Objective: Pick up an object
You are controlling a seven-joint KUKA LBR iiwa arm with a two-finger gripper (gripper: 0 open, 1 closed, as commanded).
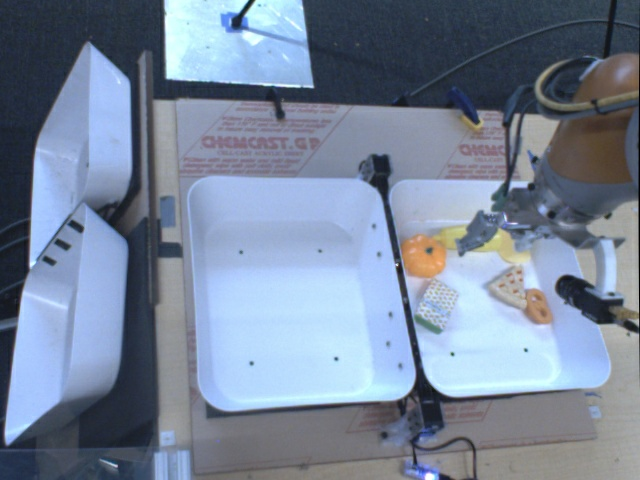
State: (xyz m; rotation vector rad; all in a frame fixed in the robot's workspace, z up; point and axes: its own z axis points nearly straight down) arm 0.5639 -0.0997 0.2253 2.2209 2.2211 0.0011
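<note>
Hovered low, grey two-finger gripper [478, 234], grip state indiscernible, beside round orange plastic pumpkin [424, 256] in right white bin [560, 373]; best centred squarely before descending.

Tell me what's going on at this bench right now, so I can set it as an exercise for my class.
A grey robot arm with an orange band reaches in from the right over the right bin. Its end effector hovers above a yellow object near the bin's far side. Also in that bin are an orange pumpkin-like toy, a small green-and-white box, a cheese wedge and a small orange ring. Nothing can be seen held between the fingers.
</note>
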